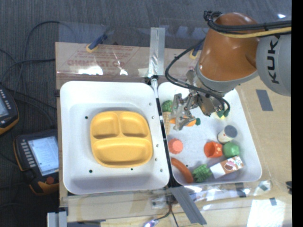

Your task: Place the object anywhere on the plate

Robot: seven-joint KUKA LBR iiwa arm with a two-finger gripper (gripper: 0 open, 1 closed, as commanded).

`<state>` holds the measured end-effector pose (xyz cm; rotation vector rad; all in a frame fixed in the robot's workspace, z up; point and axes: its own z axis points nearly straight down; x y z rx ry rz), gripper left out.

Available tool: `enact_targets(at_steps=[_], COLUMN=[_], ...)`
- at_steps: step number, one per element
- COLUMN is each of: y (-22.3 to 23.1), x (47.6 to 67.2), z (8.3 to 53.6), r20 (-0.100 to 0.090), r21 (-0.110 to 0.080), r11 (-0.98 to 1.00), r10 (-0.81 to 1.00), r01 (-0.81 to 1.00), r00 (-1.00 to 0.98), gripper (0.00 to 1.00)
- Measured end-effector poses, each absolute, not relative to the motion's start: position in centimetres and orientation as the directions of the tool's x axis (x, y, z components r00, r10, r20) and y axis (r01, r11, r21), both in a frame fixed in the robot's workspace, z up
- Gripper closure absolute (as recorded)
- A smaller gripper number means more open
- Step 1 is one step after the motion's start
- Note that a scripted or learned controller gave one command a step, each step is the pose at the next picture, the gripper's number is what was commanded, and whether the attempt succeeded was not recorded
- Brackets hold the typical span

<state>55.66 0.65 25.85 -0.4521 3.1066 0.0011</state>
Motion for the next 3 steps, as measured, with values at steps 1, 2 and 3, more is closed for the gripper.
enact_targets(at_steps=[1,2,3], y=[6.7,11.6,15.0], x=[55.1,51.8,49.6], z=[20.0,22.4,24.8], r20=[-0.001,-0.001,-0.003], r21=[0.002,0.001,0.0], r11=[0.948,0.948,0.89], r10=[-0.317,-0.317,-0.457], r01=[-0.317,-0.317,-0.457], r00=[-0.948,-0.948,-0.89], gripper=[1.0,1.0,1.0])
